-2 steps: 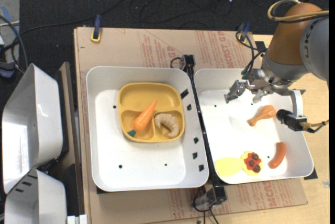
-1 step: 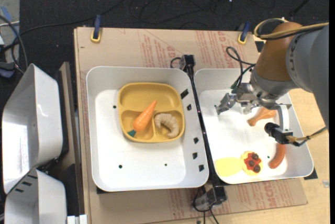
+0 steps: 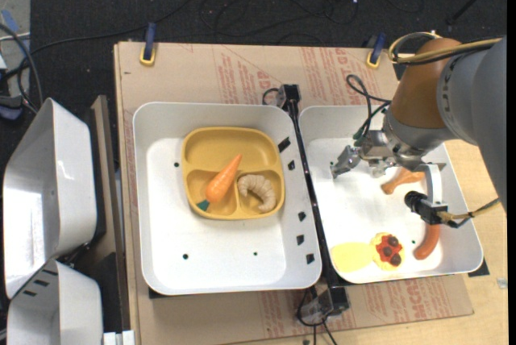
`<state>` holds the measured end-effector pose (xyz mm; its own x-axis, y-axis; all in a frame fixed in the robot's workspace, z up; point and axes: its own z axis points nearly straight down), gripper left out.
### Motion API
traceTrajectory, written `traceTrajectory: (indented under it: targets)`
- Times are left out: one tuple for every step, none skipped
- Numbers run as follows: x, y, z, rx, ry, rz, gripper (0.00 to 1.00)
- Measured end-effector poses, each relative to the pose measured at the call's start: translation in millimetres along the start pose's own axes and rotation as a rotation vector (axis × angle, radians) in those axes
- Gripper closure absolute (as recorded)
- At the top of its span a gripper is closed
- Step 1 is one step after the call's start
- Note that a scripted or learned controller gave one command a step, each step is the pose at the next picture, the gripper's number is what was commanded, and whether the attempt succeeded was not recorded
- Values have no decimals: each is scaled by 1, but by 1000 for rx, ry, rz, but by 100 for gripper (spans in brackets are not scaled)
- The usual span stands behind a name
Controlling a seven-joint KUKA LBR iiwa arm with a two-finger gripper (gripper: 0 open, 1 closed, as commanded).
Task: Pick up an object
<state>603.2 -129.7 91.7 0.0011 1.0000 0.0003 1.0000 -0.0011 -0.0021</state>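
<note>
Camera view shows our tool (image 3: 348, 164) low in the right bin (image 3: 339, 126); we cannot tell its state. A sausage (image 3: 426, 243) lies near the corner, well apart, leaving approach room.

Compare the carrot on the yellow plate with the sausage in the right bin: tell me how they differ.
The carrot lies on the yellow divided plate in the left bin; the sausage lies straight on the floor of the right bin, near its front right corner. The carrot tapers to a point and has a green end; the sausage is evenly thick with rounded ends. Both are orange, elongated and lie flat on a slant.
</note>
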Motion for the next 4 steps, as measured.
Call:
traceTrajectory:
  targets:
    - [0, 1, -11, -3, -1, 0, 100]
    - [-1, 2, -74, -7, -2, -3, 100]
    - [2, 6, -118, -7, -2, -5, 100]
    - [2, 7, -145, -6, -1, -4, 100]
